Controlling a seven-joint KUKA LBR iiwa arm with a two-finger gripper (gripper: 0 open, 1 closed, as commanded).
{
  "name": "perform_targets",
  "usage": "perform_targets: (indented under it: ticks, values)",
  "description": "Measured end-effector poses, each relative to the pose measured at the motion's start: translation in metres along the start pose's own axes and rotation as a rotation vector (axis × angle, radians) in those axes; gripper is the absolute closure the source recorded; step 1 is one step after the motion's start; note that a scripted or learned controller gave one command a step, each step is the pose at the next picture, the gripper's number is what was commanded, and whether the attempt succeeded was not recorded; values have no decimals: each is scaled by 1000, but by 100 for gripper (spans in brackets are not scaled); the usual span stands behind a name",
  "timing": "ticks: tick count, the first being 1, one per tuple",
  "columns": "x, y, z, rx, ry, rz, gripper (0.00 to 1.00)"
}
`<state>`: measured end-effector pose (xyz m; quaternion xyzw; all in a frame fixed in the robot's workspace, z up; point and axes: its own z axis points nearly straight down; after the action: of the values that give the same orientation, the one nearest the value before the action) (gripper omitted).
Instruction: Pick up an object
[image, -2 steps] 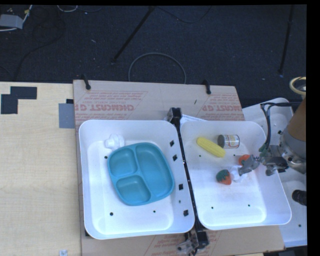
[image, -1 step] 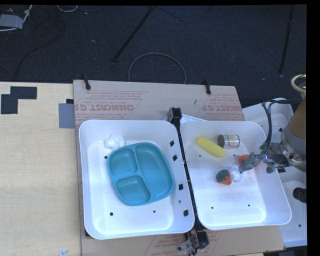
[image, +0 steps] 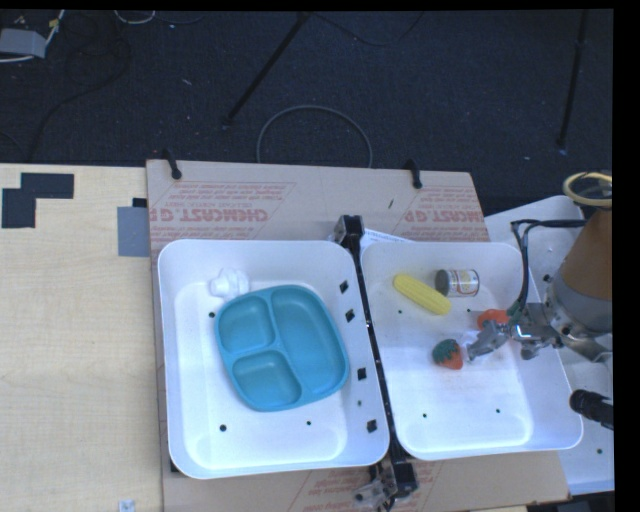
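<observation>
You see the gripper low in the right bin, but you cannot tell how its jaws stand. The strawberry lies just left of the jaws, an orange piece just above them, the corn and small can farther up-left. Well left, the blue plate sits in the left bin

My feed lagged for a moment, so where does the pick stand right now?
Done: the gripper is down in the right bin, next to the strawberry. In hand: nothing visibly between its fingers; the strawberry, corn and can all lie on the bin floor. Left: grasp one and lift it.
</observation>
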<state>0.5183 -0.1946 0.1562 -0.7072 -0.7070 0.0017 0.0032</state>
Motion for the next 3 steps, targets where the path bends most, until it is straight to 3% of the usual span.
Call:
perform_targets:
  ticks: [2,3]
  values:
    - [4,4,69,-4,-1,2,0]
    - [3,5,58,-6,-1,5,100]
